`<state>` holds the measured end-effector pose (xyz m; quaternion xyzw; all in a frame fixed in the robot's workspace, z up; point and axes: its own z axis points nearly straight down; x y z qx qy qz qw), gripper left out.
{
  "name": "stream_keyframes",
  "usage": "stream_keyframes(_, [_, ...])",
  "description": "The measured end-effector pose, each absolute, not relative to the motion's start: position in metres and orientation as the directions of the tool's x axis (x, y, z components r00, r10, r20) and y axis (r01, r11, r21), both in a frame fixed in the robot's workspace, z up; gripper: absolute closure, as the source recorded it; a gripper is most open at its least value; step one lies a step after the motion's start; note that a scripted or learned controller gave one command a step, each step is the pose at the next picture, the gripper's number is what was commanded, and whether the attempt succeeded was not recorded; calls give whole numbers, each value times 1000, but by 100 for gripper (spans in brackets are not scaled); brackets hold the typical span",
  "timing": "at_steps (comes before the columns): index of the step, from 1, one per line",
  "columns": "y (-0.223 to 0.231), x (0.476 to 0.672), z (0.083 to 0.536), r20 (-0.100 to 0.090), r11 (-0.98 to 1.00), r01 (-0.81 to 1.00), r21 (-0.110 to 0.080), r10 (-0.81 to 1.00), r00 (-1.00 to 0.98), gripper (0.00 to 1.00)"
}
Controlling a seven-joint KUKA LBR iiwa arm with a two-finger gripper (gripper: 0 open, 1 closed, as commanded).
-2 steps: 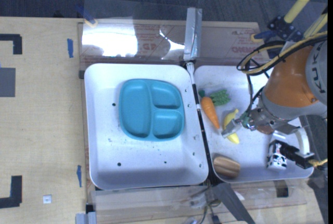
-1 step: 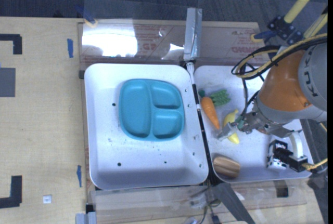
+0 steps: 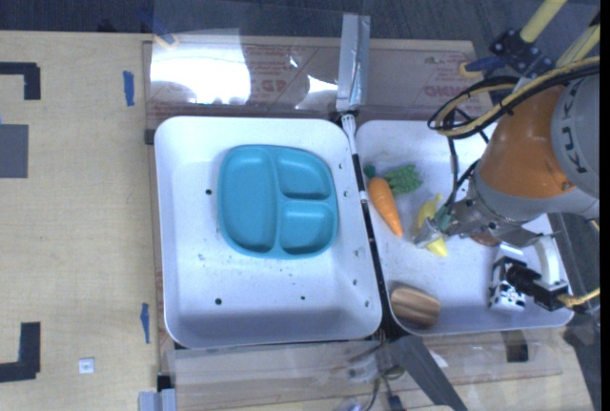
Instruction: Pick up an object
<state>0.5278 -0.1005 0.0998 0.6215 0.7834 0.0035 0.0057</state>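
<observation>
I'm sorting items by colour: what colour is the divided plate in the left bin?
Light blue; the divided plate shows plainly in the camera view.

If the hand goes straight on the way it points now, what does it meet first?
Most likely the yellow object just under the hand, in the right bin. The hand points down and leftward; depth is unclear, so the carrot is a possible second.
</observation>
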Motion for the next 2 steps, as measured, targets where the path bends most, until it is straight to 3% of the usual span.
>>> stream_keyframes(1, [-55, 589, 188, -1, 225, 974, 9, 974, -225, 100])
stream_keyframes(2, [-56, 589, 197, -2, 225, 974, 8, 974, -225, 100])
